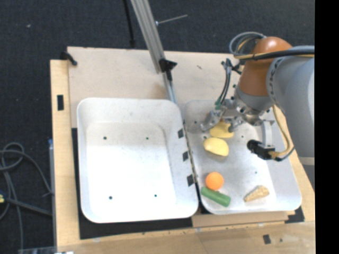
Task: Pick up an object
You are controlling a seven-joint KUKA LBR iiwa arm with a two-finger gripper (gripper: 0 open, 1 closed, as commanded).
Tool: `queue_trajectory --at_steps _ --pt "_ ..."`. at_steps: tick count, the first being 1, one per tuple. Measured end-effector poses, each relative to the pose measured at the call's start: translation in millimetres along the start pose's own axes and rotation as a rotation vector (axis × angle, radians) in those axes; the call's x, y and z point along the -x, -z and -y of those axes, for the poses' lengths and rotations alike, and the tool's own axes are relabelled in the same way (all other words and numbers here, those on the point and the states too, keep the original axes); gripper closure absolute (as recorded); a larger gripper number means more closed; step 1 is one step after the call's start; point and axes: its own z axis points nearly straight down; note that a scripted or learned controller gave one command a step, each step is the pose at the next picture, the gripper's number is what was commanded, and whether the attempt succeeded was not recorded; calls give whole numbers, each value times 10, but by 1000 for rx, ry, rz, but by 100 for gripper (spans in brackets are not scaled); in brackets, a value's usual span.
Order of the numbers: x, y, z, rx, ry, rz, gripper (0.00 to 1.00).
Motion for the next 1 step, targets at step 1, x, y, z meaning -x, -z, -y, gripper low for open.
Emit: queue_trajectory --at_steps 1 --pt "8 155 -22 8 -5 -1 100"
